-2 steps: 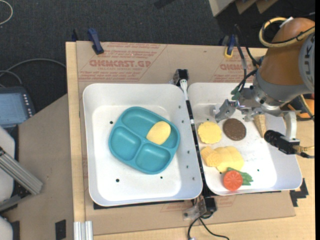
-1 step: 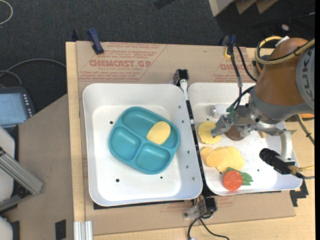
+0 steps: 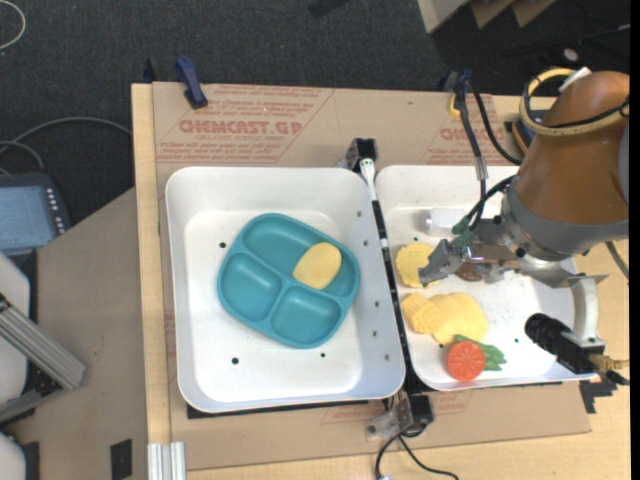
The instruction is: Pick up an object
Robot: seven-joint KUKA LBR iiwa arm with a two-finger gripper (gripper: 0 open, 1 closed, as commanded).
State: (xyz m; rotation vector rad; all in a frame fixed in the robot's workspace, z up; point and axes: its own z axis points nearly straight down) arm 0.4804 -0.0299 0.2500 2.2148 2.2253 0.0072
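The right bin [image 3: 500, 183] holds a small yellow piece [image 3: 410, 263] near its left wall. In front of that lies a larger pale-yellow ridged piece [image 3: 447, 316], then a red tomato-like toy [image 3: 465, 360] with a green leaf. My gripper [image 3: 441, 264] hangs low over the right bin, its tip just right of the small yellow piece, close to it or touching it. I see nothing held in it. The left bin [image 3: 200, 348] holds a teal divided plate [image 3: 262, 286], and a yellow oval piece [image 3: 318, 265] rests in the plate's upper right compartment.
The arm's grey and orange body [image 3: 580, 158] covers the right part of the right bin. A black divider clip [image 3: 362, 153] sits at the far end of the wall between the bins. Cardboard [image 3: 250, 118] surrounds both bins.
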